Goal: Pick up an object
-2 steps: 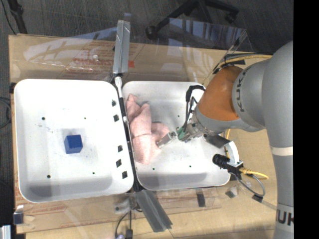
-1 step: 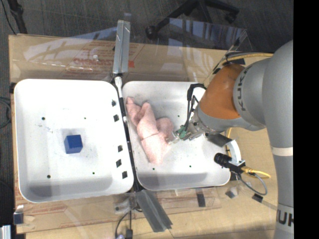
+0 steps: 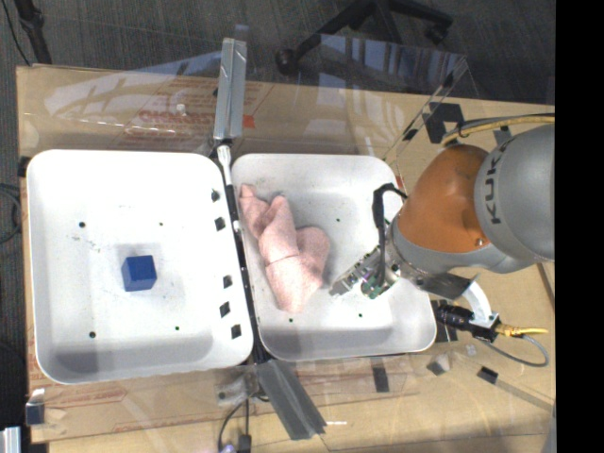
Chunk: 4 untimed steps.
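Observation:
A pink crumpled cloth lies in the right bin, against its left wall. A small blue cube sits in the left bin, left of its middle. My gripper hangs low in the right bin, just right of the cloth's lower edge, under the grey and orange wrist. Nothing shows between its fingers. Whether the tips touch the cloth I cannot tell.
A metal divider bar runs between the bins from the back. Black clips line the shared wall. Cables trail off the bench at the right. The bench is brown board under clear plastic.

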{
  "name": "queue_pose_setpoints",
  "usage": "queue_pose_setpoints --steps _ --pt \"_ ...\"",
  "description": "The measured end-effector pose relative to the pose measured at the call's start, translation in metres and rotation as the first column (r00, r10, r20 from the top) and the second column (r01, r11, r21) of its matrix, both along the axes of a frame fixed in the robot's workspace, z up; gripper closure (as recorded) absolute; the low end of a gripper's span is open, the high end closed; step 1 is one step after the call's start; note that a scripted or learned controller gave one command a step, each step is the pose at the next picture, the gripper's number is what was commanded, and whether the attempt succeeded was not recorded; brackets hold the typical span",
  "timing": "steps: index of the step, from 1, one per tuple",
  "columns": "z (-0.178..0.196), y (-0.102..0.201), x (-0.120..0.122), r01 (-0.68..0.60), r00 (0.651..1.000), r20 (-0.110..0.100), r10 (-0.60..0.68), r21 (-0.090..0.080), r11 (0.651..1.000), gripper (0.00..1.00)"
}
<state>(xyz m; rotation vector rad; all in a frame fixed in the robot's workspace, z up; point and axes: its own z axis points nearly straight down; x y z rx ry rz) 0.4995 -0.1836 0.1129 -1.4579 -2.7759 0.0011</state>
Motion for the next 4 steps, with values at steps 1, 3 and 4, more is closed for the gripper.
queue_pose_setpoints --steps 1,3,4 --pt "0.077 -0.002 0.044 0.056 0.998 0.004 -0.056 -0.003 0.998 1.00" --pt "0.075 0.019 0.102 -0.238 0.971 0.002 0.238 -0.002 0.971 1.00" --pt "0.071 0.028 0.147 -0.449 0.894 0.006 0.449 -0.003 0.894 1.00"
